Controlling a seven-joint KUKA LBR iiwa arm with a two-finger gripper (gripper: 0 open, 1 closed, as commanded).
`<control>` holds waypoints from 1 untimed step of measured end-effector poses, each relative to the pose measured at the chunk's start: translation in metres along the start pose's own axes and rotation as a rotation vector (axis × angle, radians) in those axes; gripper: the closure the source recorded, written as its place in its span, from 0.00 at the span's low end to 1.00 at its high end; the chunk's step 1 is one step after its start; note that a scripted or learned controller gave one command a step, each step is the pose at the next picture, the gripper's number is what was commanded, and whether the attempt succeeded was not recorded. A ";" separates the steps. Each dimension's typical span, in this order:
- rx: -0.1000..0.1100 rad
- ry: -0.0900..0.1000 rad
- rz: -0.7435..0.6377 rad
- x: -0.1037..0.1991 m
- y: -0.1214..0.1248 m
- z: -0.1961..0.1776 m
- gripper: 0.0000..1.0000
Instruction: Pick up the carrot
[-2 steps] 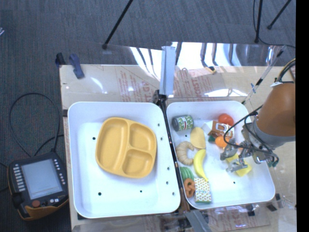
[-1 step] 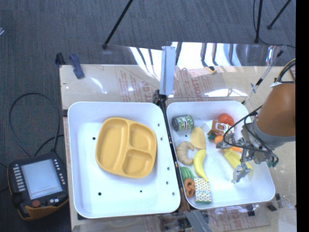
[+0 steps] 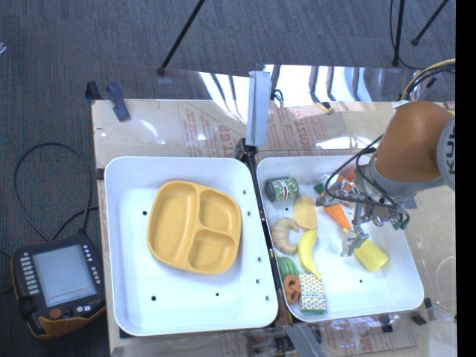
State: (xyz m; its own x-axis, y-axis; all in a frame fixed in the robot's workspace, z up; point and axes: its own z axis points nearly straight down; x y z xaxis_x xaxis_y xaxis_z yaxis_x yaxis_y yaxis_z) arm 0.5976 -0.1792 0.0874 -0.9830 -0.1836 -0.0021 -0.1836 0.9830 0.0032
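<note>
- 2 white bins sit side by side on the bench: the left bin [image 3: 126, 199] holds a yellow divided plate [image 3: 195, 226], the right bin [image 3: 405, 274] holds the toy food
- The carrot [image 3: 337, 215] lies in the upper middle of the right bin, pointing down and to the right, just beside the gripper [image 3: 355, 238]
- The arm [image 3: 410, 143] reaches in from the right and hangs over the right bin, its orange band above the carrot
- I cannot tell whether the fingers are spread or pressed together; nothing shows between them
- A yellow block [image 3: 370, 256] lies just right of the fingertips
- A banana [image 3: 308, 251], a croissant [image 3: 284, 234] and a pale chip [image 3: 305, 213] lie left of the carrot
- A green can [image 3: 282, 190] lies on its side near the top left corner
- A pretzel [image 3: 291, 288] and a small carton [image 3: 313, 293] lie along the front edge
</note>
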 end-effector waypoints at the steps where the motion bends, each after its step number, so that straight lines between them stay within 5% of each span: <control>1: -0.001 -0.003 -0.002 -0.002 0.001 -0.010 1.00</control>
State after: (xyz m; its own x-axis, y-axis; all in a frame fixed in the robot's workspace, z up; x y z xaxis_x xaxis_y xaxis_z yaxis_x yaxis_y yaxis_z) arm 0.5991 -0.1775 0.0978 -0.9826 -0.1856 -0.0051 -0.1856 0.9826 0.0039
